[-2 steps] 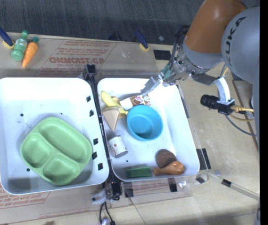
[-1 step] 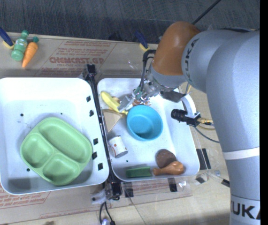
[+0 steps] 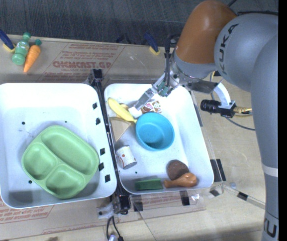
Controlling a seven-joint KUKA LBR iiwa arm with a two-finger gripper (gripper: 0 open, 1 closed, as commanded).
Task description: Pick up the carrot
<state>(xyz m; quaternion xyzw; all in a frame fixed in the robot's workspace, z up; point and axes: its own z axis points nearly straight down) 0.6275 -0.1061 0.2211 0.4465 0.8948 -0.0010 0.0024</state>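
Observation:
The carrot (image 3: 31, 57) is orange with a green top. It lies on the brown board behind the left bin, at the far left, right beside a small green bottle (image 3: 20, 49). My gripper (image 3: 152, 95) hangs low over the back of the right bin (image 3: 197, 134), just above a yellow banana (image 3: 120, 110) and the rim of a blue bowl (image 3: 155, 130). It is far to the right of the carrot. A small patterned item (image 3: 155, 106) lies right under the gripper.
The right bin also holds a small can (image 3: 126, 156), a brown drumstick (image 3: 179, 174) and a green block (image 3: 149, 185). A green divided plate (image 3: 60, 159) fills much of the left bin (image 3: 2, 114). Blue clamps (image 3: 3, 38) sit at the board's back edge.

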